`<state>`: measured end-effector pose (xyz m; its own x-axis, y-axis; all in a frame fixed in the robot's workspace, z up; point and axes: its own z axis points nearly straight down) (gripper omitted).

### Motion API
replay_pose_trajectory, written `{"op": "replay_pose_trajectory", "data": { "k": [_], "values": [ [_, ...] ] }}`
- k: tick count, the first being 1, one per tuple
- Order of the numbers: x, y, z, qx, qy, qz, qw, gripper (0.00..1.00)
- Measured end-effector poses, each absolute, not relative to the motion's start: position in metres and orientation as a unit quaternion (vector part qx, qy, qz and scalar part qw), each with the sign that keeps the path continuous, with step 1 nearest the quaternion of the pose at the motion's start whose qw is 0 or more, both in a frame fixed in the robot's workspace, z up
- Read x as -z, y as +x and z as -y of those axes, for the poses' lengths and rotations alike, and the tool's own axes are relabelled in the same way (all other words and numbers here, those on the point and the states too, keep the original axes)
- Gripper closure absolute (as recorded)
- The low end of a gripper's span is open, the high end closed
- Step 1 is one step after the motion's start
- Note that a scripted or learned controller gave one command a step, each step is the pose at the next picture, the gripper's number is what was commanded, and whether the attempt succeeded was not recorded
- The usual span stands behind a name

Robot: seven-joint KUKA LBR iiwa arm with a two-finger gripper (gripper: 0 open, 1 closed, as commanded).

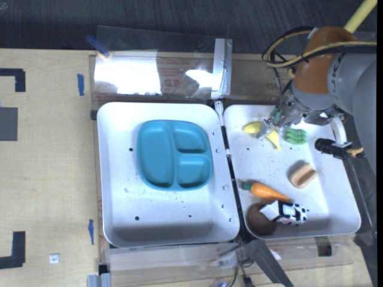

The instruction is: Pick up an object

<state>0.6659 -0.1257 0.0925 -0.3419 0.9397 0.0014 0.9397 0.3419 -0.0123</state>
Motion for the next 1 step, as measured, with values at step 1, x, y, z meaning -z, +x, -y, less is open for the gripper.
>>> {"op": "replay_pose_trajectory", "data": {
  "k": [1],
  "values": [
    [-0.1891, 0.6705, 0.0575, 0.0037, -0.599, 0.801, -0.004, 1.0]
  ]
}}
